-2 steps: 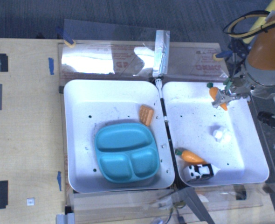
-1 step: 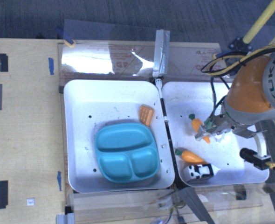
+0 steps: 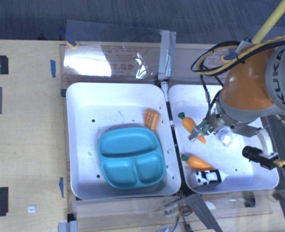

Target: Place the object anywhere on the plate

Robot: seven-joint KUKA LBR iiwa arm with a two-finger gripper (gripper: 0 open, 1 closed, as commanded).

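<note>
Left bin: blue divided plate (image 3: 131, 158), bare, an orange wafer-like piece (image 3: 151, 118) beside it. Right bin: my pincer (image 3: 199, 133) down at the upper toy carrot (image 3: 189, 126) — pickup step, I judge; next a firm lift, then carry left. Grip hidden — cannot tell. Second carrot (image 3: 198, 162) and a black-and-white toy (image 3: 208, 177) near.

Plate (image 3: 131, 158): sky blue, plain, three compartments. 
Left bin (image 3: 84, 129): white, speckled with small dark marks. 
Right bin (image 3: 258, 175): white. 
Upper carrot (image 3: 188, 125): orange with a green top. 
Lower carrot (image 3: 198, 162): orange with a green top. 
Waffle-like piece (image 3: 151, 118): tan-orange, ridged. 
Small toy (image 3: 207, 178): black-and-white patches. 
Arm (image 3: 251, 83): grey with an orange band. 
Counter (image 3: 24, 129): pale wood with black marks and blue tape bits.
</note>
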